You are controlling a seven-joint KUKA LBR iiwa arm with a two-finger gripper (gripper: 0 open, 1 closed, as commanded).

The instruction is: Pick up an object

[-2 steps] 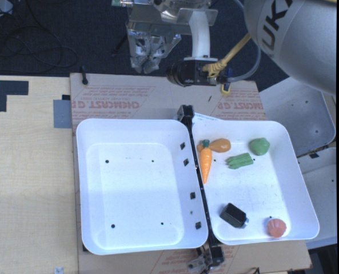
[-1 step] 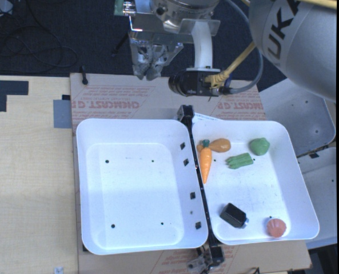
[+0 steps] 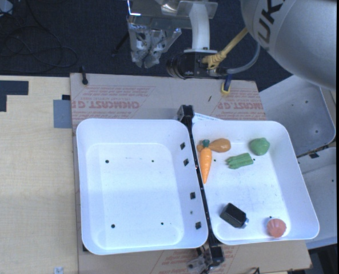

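Tool (image 3: 148,49) parked high behind the bins, jaw state unclear; carrot (image 3: 205,162) hugs the divider (image 3: 193,170), likely finger clash.

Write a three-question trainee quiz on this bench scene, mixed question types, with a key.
1. True or false: the carrot lies in the left bin.
2. Which lies nearest the right bin's front edge? A) green ball B) black block C) pink ball
3. Fill in: the gripper hangs beyond the bins' ____ edge.

Key: 1 false; 2 C; 3 far.
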